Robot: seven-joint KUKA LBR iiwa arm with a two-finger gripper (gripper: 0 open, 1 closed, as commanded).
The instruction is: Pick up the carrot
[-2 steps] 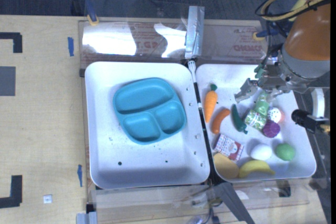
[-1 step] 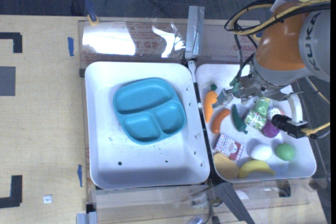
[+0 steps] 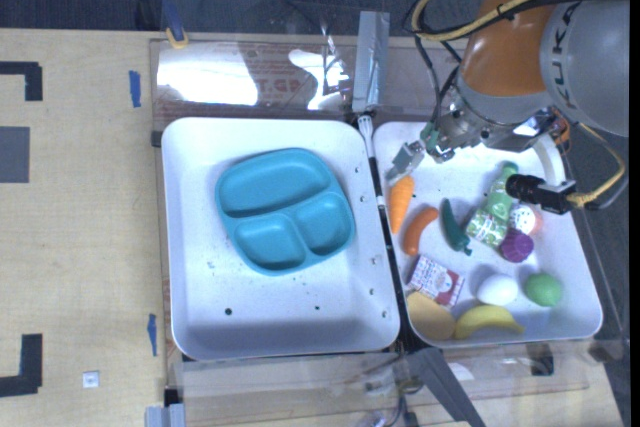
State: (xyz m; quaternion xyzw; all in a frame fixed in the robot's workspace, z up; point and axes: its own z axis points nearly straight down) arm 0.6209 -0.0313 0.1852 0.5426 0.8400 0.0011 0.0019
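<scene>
We see arm (image 3: 560, 45) entering from right, gripper (image 3: 418, 153) over far left corner of right bin (image 3: 585, 285). Jaw state: we cannot tell. Carrot (image 3: 400, 203) lies in right bin against left wall, just near of gripper, not grasped. Second orange piece (image 3: 418, 229) just right of carrot. Banana (image 3: 486, 319) at near edge. Left bin (image 3: 190, 245) holds blue tray (image 3: 285, 209).

The grey arm reaches in from the right, its tool (image 3: 418, 153) hanging low, pointing leftward.
</scene>
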